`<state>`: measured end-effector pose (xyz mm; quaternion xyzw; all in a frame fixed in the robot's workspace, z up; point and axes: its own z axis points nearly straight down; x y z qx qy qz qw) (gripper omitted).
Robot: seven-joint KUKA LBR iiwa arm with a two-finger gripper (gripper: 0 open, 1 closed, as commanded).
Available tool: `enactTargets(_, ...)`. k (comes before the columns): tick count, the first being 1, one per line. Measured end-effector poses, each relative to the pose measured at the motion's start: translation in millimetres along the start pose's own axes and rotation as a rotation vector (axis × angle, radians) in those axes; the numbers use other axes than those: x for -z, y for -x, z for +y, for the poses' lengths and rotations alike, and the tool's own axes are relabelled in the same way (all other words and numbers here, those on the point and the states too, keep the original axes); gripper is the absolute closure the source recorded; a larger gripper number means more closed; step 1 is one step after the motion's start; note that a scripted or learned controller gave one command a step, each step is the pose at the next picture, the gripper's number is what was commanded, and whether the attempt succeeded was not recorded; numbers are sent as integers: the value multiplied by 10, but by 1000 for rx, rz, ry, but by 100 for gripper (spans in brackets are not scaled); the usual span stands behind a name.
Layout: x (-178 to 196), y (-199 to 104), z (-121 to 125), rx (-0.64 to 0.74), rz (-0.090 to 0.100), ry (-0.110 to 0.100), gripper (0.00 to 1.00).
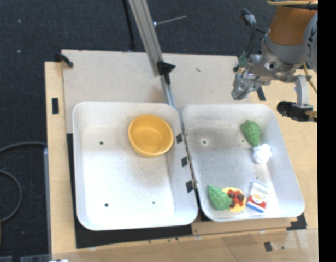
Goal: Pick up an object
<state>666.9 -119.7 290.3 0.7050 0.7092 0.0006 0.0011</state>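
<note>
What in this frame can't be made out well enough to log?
- Gripper: small and blurred in the camera view, so its finger state is unreadable.
- Arm: cut off by the top edge.
- Small carton: print too small to read.
- Yellow item: partly covered by a green toy; identity unclear.

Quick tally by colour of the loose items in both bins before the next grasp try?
Green: 2, one by the right bin's far wall, one near its front
Yellow: 2, bowl in the left bin, round toy in the right
White: 1, lump
Red, white and blue: 1, small carton
Total: 6
</note>
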Motion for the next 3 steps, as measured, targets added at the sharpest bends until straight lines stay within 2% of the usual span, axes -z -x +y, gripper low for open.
enactTargets(3,-265,-1660,-104,-1,1,-4,100)
